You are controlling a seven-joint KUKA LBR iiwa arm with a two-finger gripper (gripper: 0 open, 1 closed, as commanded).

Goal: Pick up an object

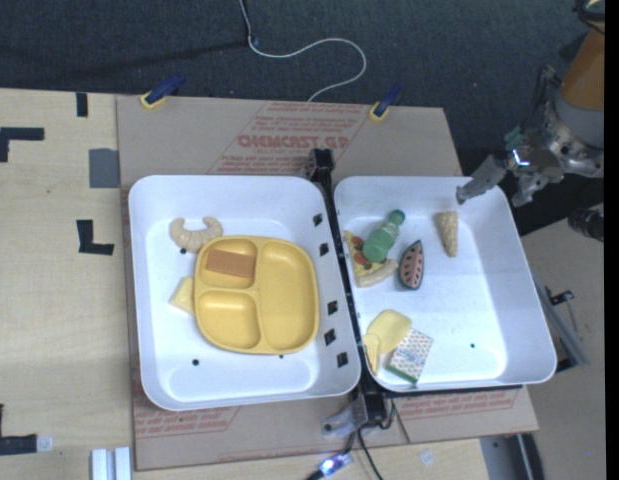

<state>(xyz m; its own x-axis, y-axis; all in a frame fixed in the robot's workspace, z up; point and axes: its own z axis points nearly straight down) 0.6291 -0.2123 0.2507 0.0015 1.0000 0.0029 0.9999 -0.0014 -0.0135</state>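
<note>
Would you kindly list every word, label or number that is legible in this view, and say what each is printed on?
Red print on the cardboard sheet under the bins: large lettering, seen upside down and too blurred to read.
Smaller red lines beside that lettering: too small to read.
Red print on the cardboard's front edge: too small to read.
Patterned packet in the right bin: no legible text.

My bench (49, 298) is pale wood, marked with black tape pieces (91, 236). On it lies a brown cardboard sheet (289, 138) printed in red, clipped at its far corners, and on that sit my two white bins: left bin (154, 208), right bin (529, 318), apparently touching.
</note>
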